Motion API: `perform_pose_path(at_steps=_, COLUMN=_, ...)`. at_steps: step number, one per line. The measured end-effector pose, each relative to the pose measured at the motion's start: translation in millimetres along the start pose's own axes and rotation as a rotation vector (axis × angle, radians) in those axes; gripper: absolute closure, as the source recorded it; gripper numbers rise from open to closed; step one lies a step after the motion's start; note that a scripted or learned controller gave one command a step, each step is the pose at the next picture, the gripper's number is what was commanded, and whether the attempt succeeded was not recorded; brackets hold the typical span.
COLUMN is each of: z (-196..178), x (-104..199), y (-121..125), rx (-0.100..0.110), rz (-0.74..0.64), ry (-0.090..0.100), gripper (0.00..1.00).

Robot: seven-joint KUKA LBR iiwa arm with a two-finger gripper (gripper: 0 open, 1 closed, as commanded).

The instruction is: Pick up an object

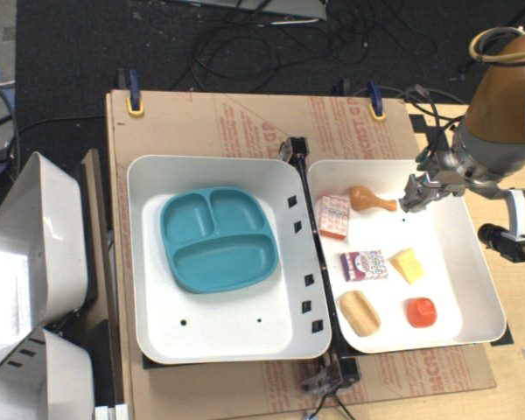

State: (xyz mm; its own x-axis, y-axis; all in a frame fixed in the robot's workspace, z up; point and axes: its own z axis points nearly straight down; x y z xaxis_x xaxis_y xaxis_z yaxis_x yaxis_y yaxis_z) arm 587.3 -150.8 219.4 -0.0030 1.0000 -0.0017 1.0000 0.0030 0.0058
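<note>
From above, my claw [414, 198] hangs at the upper right of the right bin [472, 261], just beside the thin end of the chicken drumstick [370, 199]; whether it is clenched or released I cannot tell. Lower in that bin lie a pink carton [334, 216], purple packet [364, 265], cheese wedge [409, 265], bread roll [360, 312] and red piece [422, 311]. A teal divided plate [219, 239] sits in the left bin [149, 322].

Glossy plastic plate [219, 239] — smooth, teal
</note>
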Motion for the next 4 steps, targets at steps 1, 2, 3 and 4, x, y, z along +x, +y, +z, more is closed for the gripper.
perform_pose_path(at_steps=1, z=-45, x=-6, y=6, rx=0.0, rz=0.0, ry=0.0, gripper=1.0)
perform_pose_path(at_steps=2, z=-30, x=42, y=-2, rx=0.008, rz=-0.003, ry=0.002, gripper=1.0)
perform_pose_path(at_steps=3, z=-37, x=94, y=-9, rx=0.007, rz=-0.005, ry=0.004, gripper=1.0)
perform_pose_path(at_steps=4, z=-40, x=143, y=-18, rx=0.007, rz=-0.005, ry=0.004, gripper=1.0)
